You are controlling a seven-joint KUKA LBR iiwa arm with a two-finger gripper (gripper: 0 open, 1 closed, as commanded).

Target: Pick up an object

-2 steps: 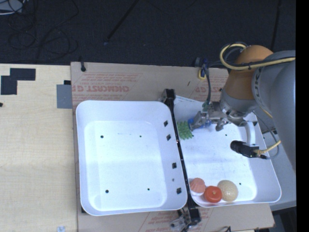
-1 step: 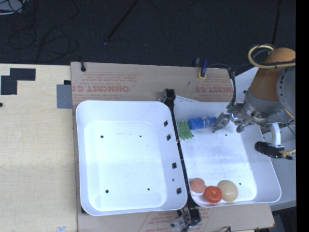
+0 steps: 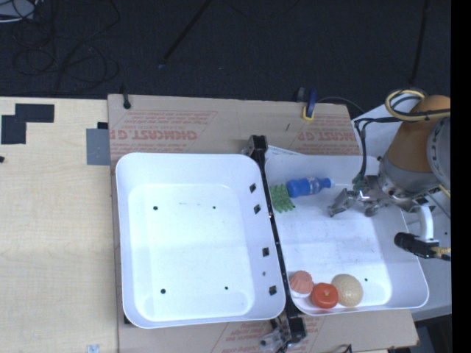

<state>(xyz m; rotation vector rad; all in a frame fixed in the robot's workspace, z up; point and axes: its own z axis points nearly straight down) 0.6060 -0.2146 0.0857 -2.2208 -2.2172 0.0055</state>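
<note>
2 white bins (image 3: 125, 197); 1 blue bottle (image 3: 305, 187); 1 green obj (image 3: 281, 196); 3 round objs (image 3: 324, 295).

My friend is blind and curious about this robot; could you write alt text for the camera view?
A grey robot arm reaches from the right, its gripper hanging over the right white bin near a blue bottle and a green item. Three small round objects, pink, red and tan, sit at that bin's near edge.

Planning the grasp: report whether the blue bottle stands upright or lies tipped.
Tipped: the blue bottle lies on its side in the right bin.
</note>
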